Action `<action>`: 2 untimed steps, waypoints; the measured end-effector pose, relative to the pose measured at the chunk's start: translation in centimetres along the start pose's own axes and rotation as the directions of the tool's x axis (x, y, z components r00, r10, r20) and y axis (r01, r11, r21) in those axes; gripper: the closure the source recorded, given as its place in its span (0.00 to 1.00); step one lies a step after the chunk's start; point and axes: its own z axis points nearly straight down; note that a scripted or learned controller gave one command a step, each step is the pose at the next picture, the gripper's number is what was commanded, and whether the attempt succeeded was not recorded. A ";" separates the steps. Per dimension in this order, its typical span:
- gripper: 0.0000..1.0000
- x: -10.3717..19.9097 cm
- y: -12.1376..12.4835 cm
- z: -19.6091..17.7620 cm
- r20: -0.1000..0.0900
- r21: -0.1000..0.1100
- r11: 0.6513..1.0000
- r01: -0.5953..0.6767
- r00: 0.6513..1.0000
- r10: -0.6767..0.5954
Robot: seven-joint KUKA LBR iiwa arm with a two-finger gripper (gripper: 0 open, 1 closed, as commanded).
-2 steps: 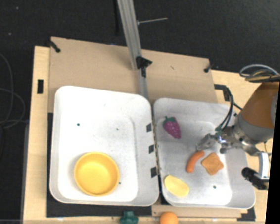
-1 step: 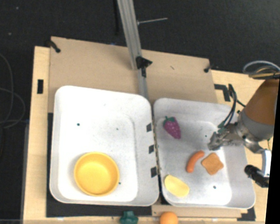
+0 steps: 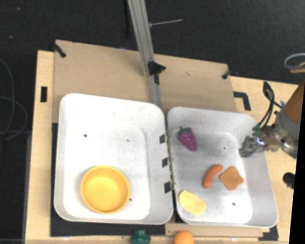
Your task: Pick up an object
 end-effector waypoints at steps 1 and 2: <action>1.00 -0.2 0.2 -4.5 0.000 -0.001 1.000 0.003 1.000 -0.003; 1.00 4.9 2.3 -5.5 -0.004 0.002 1.000 0.008 1.000 -0.008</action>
